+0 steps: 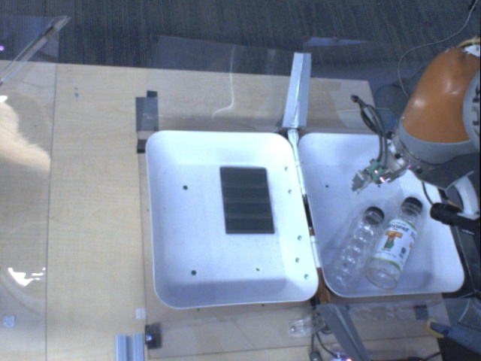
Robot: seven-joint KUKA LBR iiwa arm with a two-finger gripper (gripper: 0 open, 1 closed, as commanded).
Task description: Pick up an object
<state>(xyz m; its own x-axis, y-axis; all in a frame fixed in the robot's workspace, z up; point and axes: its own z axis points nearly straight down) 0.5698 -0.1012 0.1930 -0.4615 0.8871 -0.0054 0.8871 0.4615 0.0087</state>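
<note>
Hovering above the right bin [331, 156], the hand [373, 175] carried nothing; whether it stood apart or together I could not tell; two bottles, clear [355, 247] and labelled [392, 247], lay touching near the front edge; descending onto one alone seemed wise.

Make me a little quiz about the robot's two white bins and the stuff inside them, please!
1. True or false: the dark ridged block lies in the right bin.
2. How many bottles lie in the right bin?
3. Which bottle has a label with orange on it: A, the clear bottle, or B, the labelled bottle?

Key
1. False. It lies in the left bin.
2. Two, lying side by side with their caps pointing toward the gripper that hangs above them.
3. B, the one nearer the bin's right edge.
</note>
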